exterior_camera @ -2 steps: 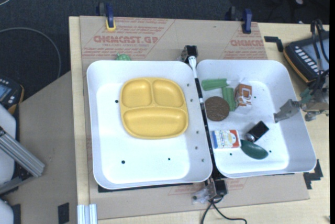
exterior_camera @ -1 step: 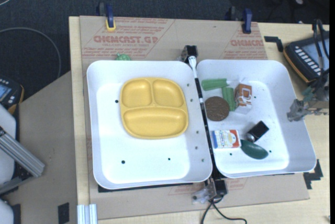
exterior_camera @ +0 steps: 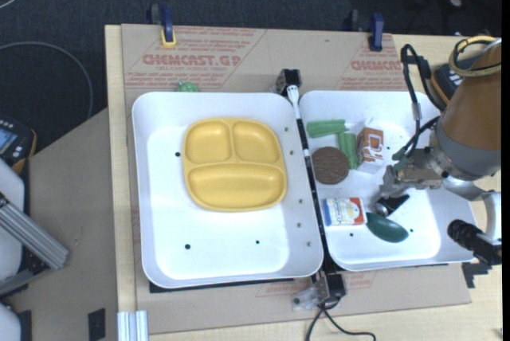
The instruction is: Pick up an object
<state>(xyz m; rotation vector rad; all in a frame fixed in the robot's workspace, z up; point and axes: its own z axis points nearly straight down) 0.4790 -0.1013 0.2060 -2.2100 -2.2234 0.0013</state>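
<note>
My gripper (exterior_camera: pixel 388 202) hangs low over the front part of the right bin (exterior_camera: pixel 414 252), right above a dark green spoon-like piece (exterior_camera: pixel 388 229). Left of it lies a small white carton with a red and blue label (exterior_camera: pixel 344 213). Further back in the same bin are a brown round disc (exterior_camera: pixel 329 164), two green pieces (exterior_camera: pixel 335 134) and a small orange and white packet (exterior_camera: pixel 371 145). The fingertips sit against the dark green piece and I cannot make out how they stand.
The left bin (exterior_camera: pixel 159 196) holds a yellow divided plate (exterior_camera: pixel 234 162). A black divider strip (exterior_camera: pixel 303 148) runs between the bins. The arm's orange band and grey wrist (exterior_camera: pixel 470 132) cover the right bin's right side. Blue clamps (exterior_camera: pixel 166 22) hold the cardboard at the back.
</note>
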